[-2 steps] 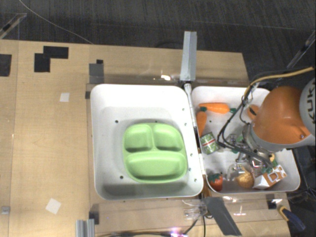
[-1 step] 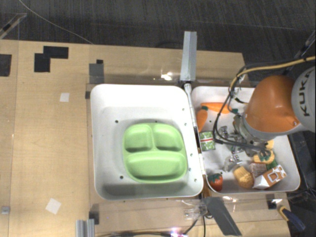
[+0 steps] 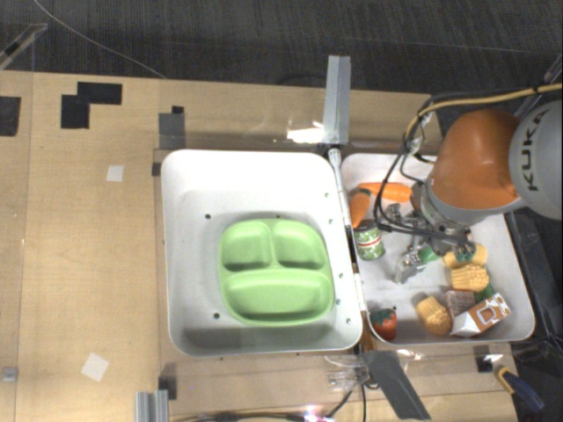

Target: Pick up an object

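The claw point(image 3: 420, 258) hangs low in the right bin point(image 3: 519, 319); whether it is open or closed cannot be told. Around it lie a small can point(image 3: 369, 242), corn cobs point(image 3: 469, 278) and a tomato point(image 3: 384, 322). The left bin point(image 3: 189, 192) holds a green tray point(image 3: 276, 269).

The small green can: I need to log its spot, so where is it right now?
The small green can stands in the right bin, close to its left wall, just below the orange carrot and left of the hand.
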### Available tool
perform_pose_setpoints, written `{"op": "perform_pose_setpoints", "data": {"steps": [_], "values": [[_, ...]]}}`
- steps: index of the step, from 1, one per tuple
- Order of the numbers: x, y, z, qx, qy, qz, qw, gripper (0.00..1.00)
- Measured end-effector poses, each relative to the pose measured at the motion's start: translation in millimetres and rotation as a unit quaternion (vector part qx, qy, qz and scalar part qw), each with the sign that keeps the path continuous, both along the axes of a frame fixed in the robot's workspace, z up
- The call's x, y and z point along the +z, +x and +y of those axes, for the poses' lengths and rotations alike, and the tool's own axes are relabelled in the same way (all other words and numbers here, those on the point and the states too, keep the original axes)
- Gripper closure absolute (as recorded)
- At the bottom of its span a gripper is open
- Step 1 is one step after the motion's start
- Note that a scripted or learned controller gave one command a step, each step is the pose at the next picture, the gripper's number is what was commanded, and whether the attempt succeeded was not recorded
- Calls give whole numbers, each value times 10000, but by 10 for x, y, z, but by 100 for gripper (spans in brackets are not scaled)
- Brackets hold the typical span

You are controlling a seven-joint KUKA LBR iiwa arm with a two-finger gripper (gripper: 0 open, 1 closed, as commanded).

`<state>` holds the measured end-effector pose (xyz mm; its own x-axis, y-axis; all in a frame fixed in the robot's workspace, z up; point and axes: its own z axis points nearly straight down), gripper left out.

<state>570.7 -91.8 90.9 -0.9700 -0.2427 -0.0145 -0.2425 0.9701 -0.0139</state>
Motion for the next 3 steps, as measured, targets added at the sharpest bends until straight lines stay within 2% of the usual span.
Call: {"op": "perform_pose_setpoints", "data": {"steps": [1,2,3], "values": [[6,-441,-109,1217,16,-11,9926,0],[148,-387,-86,1243,8,-99,9922,100],[966,-337,133,78,51,21,10000,100]]}}
